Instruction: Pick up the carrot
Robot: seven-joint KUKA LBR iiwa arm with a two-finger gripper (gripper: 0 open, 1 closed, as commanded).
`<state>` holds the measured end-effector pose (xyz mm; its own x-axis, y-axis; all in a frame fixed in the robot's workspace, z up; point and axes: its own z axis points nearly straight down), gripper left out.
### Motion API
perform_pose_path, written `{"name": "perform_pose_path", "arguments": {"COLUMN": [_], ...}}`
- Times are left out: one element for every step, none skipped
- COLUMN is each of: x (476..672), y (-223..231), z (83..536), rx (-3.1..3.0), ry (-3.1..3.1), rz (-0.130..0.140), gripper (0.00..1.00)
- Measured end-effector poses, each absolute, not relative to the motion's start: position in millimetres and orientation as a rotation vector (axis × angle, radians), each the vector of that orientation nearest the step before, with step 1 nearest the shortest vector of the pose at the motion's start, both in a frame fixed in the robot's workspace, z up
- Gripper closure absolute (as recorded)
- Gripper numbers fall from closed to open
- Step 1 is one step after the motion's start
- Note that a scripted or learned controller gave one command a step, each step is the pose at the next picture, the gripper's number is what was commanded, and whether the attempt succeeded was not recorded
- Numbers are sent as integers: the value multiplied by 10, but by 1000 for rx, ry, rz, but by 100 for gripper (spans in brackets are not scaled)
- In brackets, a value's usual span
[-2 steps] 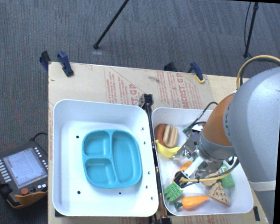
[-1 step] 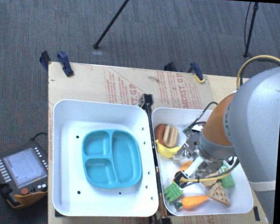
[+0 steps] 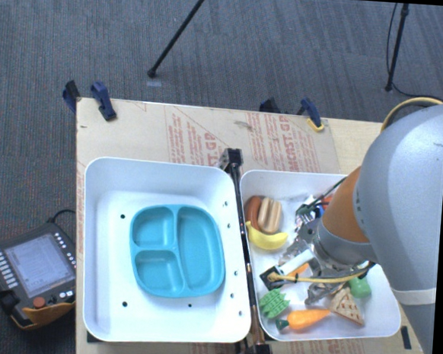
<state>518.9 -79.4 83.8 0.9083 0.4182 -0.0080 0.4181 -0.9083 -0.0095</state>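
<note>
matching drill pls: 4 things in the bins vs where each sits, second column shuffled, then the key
Things:
1. carrot
2. blue divided plate
3. hot dog
4. banana

Places:
A. in the left bin, near its middle
B. right bin, near the front edge, beside the green leafy toy
C. right bin, just in front of the hot dog
D. right bin, back-left part, near the divider between the bins

Pairs: 1-B, 2-A, 3-D, 4-C
</note>
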Motion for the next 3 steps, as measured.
{"name": "perform_pose_path", "arguments": {"x": [4780, 4753, 4955], "y": [-807, -1263, -457], "z": [861, 1307, 1845], "rx": [-3019, -3032, -3057], "ry": [-864, -802, -707], "rz": [-3, 10, 11], "gripper": [0, 0, 0]}}
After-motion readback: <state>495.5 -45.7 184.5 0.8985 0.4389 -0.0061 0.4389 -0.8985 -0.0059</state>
